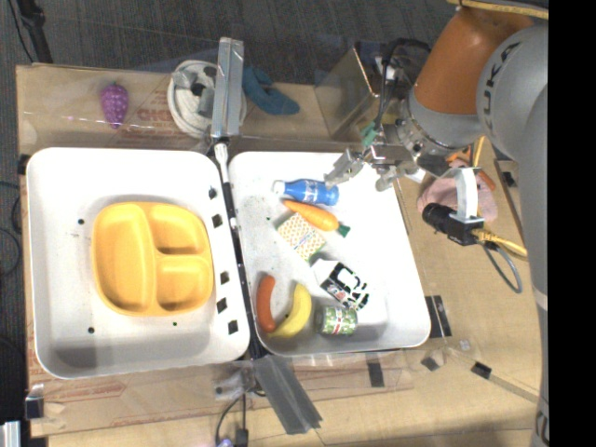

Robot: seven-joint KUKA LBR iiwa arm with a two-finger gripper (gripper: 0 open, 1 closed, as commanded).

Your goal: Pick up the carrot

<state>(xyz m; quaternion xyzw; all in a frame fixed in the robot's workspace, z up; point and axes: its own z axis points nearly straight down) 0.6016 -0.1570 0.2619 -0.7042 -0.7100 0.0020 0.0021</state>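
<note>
Hovering over the upper right part of the right bin (pixel 410 277), the gripper (pixel 361 168) has its two fingers spread apart with nothing between them, one fingertip near the blue bottle and the other out toward the bin's right rim. Its target, the carrot (pixel 312 216), lies on the bin floor just below and left of that pincer, orange body slanting down to the right with a green stub at the lower end. Such a slant matters: judging from this view, the fingers would need to straddle the carrot across its narrow width, not along it.

Crowding is the likely trouble. A blue bottle (pixel 307 192) lies just above the carrot, nearly touching it, and a patterned packet (pixel 303 237) sits right below it, so a descending finger could land on either neighbour instead. Further down the same bin are a black-and-white box (pixel 345 285), a green can (pixel 337 320), a banana (pixel 296 313) and a reddish sausage-like item (pixel 266 303), all well apart from the carrot.

A yellow divided tray (pixel 154 254) rests in the left bin (pixel 56 184), away from the work. No lift has begun; the approach looks like the step in hand
</note>
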